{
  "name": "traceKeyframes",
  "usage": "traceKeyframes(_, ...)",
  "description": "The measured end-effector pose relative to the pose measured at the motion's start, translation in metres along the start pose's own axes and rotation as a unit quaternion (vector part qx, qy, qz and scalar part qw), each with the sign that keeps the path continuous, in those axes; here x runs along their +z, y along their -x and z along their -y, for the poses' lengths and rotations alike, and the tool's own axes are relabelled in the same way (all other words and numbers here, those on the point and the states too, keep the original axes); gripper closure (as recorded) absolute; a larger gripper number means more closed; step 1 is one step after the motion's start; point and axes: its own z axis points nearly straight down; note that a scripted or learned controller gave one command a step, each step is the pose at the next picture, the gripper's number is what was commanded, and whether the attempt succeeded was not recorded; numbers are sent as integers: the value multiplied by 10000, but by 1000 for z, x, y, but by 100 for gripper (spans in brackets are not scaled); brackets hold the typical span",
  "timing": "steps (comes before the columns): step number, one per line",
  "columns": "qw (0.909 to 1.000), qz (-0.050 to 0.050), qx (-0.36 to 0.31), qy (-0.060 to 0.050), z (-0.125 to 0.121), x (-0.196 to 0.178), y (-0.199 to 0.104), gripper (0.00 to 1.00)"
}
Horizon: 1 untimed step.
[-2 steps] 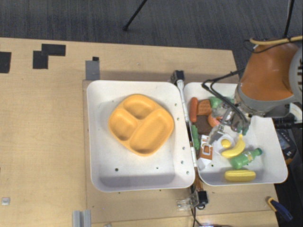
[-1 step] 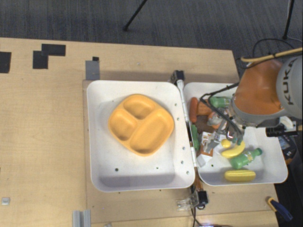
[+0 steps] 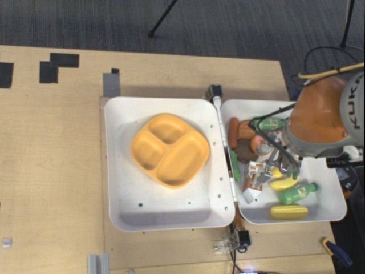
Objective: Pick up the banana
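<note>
The arm (image 3: pixel 322 116) reaches in from the right edge of the frame, its orange band hanging over the upper part of the right bin (image 3: pixel 336 210). Below the band, the gripper (image 3: pixel 283 165) sits low among a heap of small things in that bin. Whether it is open or closed cannot be told, nor whether it has hold of anything.

The banana (image 3: pixel 283 183) lies just below the gripper, in the middle of the right bin, too close to tell if they touch. A green bottle (image 3: pixel 297 193) lies against its lower right side, and a second yellow piece (image 3: pixel 288 212) rests near the bin's lower wall.

The left bin (image 3: pixel 122 210) holds an orange divided plate (image 3: pixel 170 149) at its centre.
</note>
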Motion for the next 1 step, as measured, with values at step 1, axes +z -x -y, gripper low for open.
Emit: traceKeyframes(1,9981,1,-621,3,1,1,-2,0)
